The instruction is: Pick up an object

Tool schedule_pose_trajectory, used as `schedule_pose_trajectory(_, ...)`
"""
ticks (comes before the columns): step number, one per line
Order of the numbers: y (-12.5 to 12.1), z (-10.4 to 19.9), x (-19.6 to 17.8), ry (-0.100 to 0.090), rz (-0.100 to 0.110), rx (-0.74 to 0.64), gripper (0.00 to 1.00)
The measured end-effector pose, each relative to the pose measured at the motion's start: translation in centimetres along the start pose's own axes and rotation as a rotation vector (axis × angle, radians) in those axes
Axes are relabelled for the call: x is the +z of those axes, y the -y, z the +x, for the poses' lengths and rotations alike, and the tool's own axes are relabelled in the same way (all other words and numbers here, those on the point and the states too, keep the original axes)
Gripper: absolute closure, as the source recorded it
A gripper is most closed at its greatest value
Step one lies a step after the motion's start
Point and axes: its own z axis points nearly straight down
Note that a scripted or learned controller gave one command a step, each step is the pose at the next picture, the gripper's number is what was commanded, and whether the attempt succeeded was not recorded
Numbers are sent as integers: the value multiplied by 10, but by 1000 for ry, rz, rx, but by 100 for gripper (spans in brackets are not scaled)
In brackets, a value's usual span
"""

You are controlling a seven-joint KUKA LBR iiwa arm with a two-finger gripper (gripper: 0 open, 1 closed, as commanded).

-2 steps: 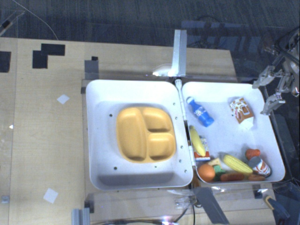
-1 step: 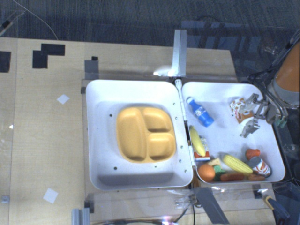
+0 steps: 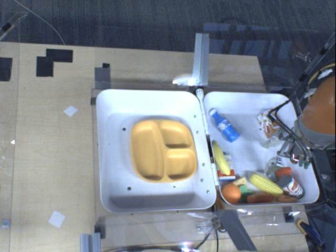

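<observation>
Gripper (image 3: 295, 154) hangs low over right bin (image 3: 247, 109), near its right wall; finger state unclear, nothing seen held. Corn (image 3: 266, 183) lies just down-left of gripper, long axis running left-right, slightly tilted; likely nearest target.
</observation>
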Motion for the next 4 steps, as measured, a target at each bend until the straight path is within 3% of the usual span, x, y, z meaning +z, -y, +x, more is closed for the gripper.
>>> schedule_pose_trajectory(1,-26,-59,2,-15,-5,308,0)
schedule_pose_trajectory(2,-5,-14,3,-1,-1,779,0)
schedule_pose_trajectory(3,-6,22,2,3,-1,1042,0)
schedule_pose_trajectory(4,13,43,1,1,-3,1322,0)
